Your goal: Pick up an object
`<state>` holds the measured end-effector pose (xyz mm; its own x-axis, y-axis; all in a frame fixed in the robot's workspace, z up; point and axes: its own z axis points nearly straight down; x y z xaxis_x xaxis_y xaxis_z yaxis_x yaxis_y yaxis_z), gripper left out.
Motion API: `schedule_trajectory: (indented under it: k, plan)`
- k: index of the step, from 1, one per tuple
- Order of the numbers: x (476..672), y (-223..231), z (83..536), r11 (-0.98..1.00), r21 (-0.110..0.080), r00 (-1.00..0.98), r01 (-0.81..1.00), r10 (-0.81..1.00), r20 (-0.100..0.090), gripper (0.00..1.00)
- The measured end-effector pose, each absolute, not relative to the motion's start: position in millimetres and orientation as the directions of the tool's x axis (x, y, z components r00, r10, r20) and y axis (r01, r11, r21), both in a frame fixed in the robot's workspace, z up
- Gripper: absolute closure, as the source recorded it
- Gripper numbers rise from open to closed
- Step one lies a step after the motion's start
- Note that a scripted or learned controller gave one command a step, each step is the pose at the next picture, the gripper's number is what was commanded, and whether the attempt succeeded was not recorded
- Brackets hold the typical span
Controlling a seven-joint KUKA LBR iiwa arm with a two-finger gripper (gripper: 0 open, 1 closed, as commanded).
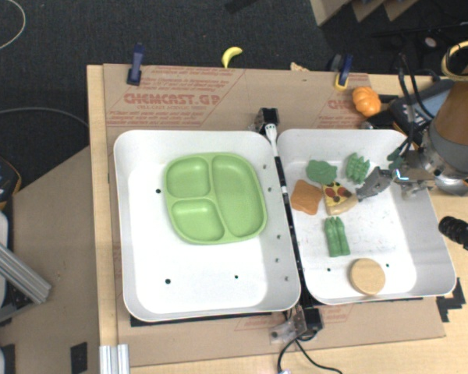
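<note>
In the right bin [421, 263] lie several toy foods: a dark green leafy piece [321, 171], a lighter green piece [356, 167], an orange-brown piece [306, 197], a pizza slice [339, 198], a green asparagus bundle [336, 236] and a round tan cookie [367, 276]. My gripper [377, 182] reaches in from the right, low over the bin, its fingers open just right of the pizza slice and below the lighter green piece. Nothing sits between the fingers.
The left bin [140, 232] holds a green divided plate [215, 198]. An orange toy [366, 100] and a yellow banana [232, 54] lie on the bench behind the bins. Blue clamps [135, 65] grip the board's back edge.
</note>
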<state>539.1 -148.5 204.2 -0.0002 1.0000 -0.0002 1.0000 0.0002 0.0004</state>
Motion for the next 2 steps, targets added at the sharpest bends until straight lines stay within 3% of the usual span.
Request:
schedule_trajectory:
  k: [1, 2]
  plan:
    - [512.6, -173, 79, -0.005, -0.006, 0.005, 1.0, 1.0, 0.002, 0.0]
    - [505.4, -73, 191, 0.01, 0.008, -0.01, 1.0, 1.0, 0.002, 0.0]
